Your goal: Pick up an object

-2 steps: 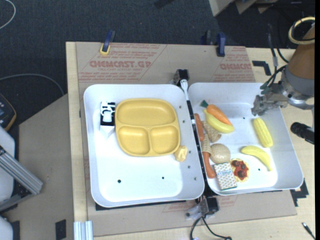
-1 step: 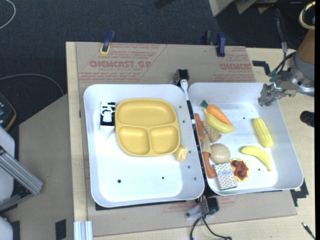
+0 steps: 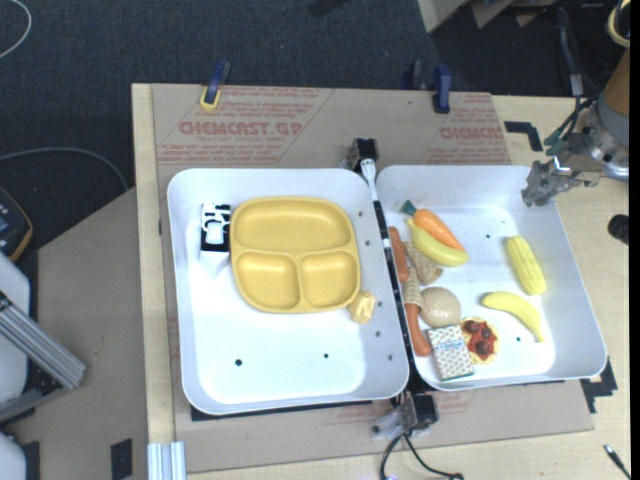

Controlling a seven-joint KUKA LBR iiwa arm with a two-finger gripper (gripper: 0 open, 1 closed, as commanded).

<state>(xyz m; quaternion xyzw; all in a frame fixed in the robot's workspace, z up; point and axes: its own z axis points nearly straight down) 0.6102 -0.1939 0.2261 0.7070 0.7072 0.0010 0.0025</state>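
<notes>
Over the right bin's (image 3: pixel 575 268) far right corner, gripper (image 3: pixel 541 183) hangs empty; can't tell its opening. Approach step, nothing picked. Nearest target: corn cob (image 3: pixel 526 264), just below. Next: move inward, descend, align across it.

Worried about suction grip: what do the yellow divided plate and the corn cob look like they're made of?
The yellow divided plate looks like moulded plastic: uniform colour, smooth matte surface, rounded compartment ridges. The corn cob seems to be toy plastic or rubber, with an even yellow and a faint bumpy texture; at this resolution I can't tell hard from soft.
</notes>
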